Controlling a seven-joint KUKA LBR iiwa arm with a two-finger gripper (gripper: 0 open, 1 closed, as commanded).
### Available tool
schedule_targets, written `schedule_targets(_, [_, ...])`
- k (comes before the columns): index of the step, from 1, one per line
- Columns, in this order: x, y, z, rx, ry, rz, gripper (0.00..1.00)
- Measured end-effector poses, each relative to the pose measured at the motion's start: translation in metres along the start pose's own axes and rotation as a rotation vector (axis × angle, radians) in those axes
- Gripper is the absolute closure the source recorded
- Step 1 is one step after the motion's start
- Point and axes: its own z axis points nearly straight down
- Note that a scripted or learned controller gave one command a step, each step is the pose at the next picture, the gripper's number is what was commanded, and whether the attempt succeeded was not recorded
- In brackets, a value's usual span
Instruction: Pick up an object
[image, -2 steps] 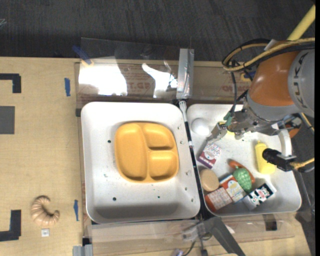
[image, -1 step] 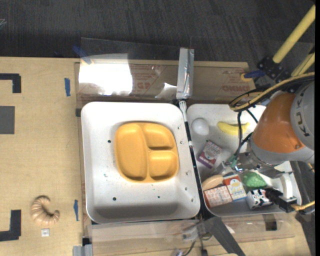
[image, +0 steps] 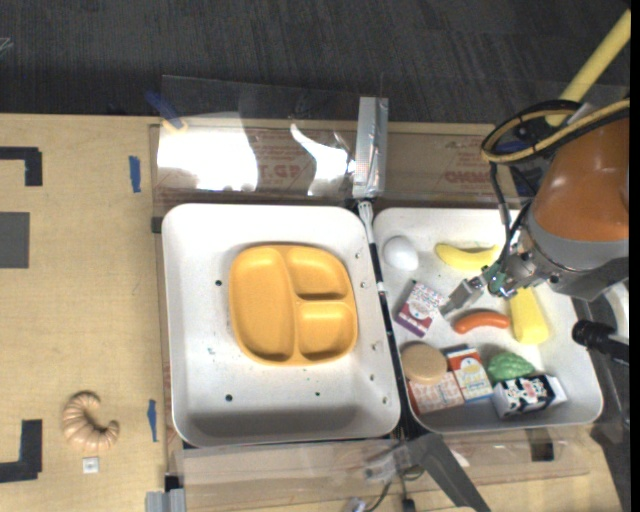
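Observation:
My gripper (image: 488, 286) hangs over the middle of the right bin (image: 590, 400), reaching in from the right under the arm's orange band. It is just above a red-orange sausage (image: 482, 321) and beside a yellow block (image: 529, 317). A banana (image: 463, 255) lies behind it and a white egg (image: 400, 252) to its left. A purple-and-white carton (image: 420, 306) lies left of the gripper. Along the front of the bin sit a round tan bun (image: 424, 362), a red-and-white box (image: 468, 373), a green vegetable (image: 512, 364) and a black-and-white carton (image: 526, 395).
The left bin (image: 190, 330) holds an orange divided plate (image: 292, 302). A croissant (image: 88, 420) lies on the wooden bench at the front left. A metal divider (image: 369, 150) and clear plastic sheeting stand behind the bins.

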Motion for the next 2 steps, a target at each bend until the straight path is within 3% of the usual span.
schedule_targets(1, [-0.027,-0.055,0.084,0.015,0.007,0.006,0.0])
schedule_targets(2, [-0.02,-0.024,0.118,0.004,0.0,0.268,0.0])
